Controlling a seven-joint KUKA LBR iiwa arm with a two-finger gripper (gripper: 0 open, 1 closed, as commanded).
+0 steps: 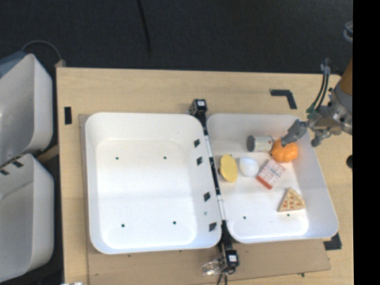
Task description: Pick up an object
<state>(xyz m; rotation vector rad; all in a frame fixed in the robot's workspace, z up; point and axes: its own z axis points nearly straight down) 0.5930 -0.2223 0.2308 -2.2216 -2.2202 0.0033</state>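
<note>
beside orange fruit [285, 152], perhaps touching: end effector [304, 133]

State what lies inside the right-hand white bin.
The right bin holds an orange ball, grey cylinder, yellow oval, white ball, red-white packet and pizza-slice toy. Anything beneath them is hidden.

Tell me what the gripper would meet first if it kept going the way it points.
Most likely the orange: the gripper slants down-left, one finger tip right at its top edge. Whether they touch is unclear from this slant.
</note>
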